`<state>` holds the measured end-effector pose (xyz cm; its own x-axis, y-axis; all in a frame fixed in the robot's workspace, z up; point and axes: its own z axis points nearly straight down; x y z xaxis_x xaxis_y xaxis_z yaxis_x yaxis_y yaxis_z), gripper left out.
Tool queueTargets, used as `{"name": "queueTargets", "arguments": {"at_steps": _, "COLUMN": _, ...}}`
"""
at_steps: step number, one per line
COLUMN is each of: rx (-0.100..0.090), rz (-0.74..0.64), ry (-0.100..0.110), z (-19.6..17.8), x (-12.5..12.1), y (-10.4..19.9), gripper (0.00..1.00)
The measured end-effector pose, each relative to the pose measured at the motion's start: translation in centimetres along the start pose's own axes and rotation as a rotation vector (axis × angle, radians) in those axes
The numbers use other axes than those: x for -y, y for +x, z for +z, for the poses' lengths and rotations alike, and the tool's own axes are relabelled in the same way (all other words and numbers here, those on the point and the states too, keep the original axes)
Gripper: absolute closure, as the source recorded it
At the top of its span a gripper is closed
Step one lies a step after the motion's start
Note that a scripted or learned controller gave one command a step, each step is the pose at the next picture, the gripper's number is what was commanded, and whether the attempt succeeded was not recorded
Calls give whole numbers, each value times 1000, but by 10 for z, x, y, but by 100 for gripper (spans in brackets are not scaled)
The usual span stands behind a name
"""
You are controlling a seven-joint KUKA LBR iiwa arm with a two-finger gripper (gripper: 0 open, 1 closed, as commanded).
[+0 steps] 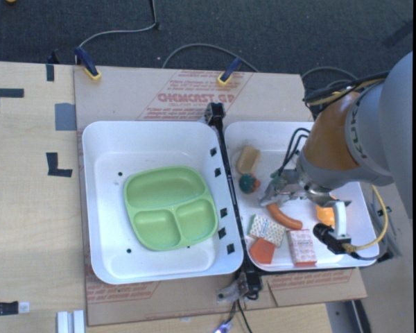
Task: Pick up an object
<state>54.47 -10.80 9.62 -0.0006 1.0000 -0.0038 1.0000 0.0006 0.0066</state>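
My gripper (276, 194) reaches down into the right bin (277, 132), its metal fingers just above the left end of an orange sausage-shaped toy (285, 218). I see nothing held between the fingers. Left of the gripper lies a small teal and red ball-like toy (247, 182), with a tan block (247, 159) beyond it. Near the bin's front lie a patterned white packet (267, 229), a red-orange block (262, 250) and a pink and white box (303, 248). An orange object (325, 214) sits under the arm's wrist, partly hidden.
The left bin (100, 158) holds a green divided plate (170, 207). A black divider with clips (223, 179) runs between the bins. Cables trail along the arm at the right bin's far and right edges.
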Motion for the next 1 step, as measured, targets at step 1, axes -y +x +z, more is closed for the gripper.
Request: {"name": "queueTargets", "arguments": {"at_steps": 1, "rx": -4, "rz": -2, "ry": 6, "z": -89, "x": -18, "y": 67, "gripper": 100}}
